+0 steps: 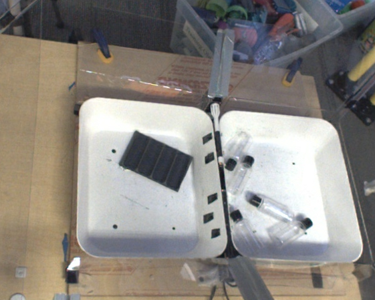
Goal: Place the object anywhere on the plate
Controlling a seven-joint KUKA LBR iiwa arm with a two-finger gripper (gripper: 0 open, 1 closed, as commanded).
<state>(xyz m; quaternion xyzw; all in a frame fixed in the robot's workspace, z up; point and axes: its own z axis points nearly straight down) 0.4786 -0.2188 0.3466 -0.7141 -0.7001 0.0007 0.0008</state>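
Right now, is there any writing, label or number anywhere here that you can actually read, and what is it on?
None can be read.
Clear sheet behind the bins: faint reddish print, too blurred to read.
Clear vials in the right bin: no legible label.
Dark ridged plate in the left bin: no markings.

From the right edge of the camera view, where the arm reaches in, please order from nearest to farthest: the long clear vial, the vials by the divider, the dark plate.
1. The long clear vial, toward the front of the right bin.
2. The vials by the divider, on the same bin's left side.
3. The dark plate, in the left bin.
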